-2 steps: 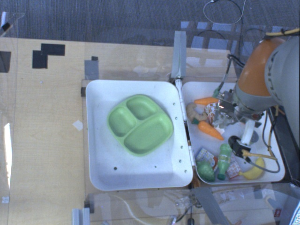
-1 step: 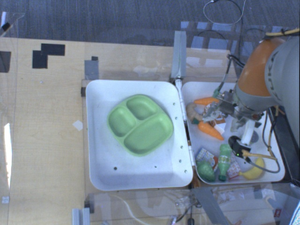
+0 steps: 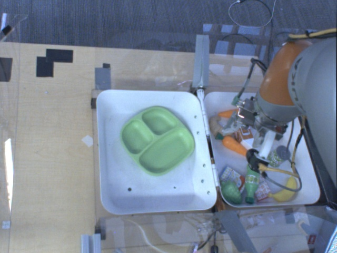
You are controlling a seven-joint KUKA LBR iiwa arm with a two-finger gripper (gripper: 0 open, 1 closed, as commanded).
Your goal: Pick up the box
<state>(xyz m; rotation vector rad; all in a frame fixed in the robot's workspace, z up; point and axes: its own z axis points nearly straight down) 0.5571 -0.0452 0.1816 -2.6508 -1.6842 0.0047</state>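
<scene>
The pale wooden worktop [image 3: 52,141] is spanned by two white bins, and every place below is given from the cluttered bin [image 3: 217,105]. The grey arm [image 3: 310,88] is seen over that bin's far right part, its orange band above the bin's far corner. The other bin [image 3: 113,183] is set touching the cluttered bin's left wall, and a green divided plate [image 3: 158,139] is carried in its middle.

The gripper [image 3: 243,121] is held low over the cluttered bin's far middle; whether it is open or closed cannot be told. What is taken to be the box [image 3: 243,136], a small brownish carton, is found in the bin's middle, just under the gripper and partly hidden by it. An orange carrot [image 3: 235,145] is laid against the box's near-left side, and a green bottle [image 3: 251,186] and a banana [image 3: 284,191] are crowded along the bin's near wall.

The step in hand is judged to be the close on the box. A straight descent is called for, with the grip taken across the carton's shorter sides so that the carrot is not caught as well.

Little open floor is left inside the cluttered bin, and its left wall is near, so a vertical lift is advised before any sideways travel.
</scene>
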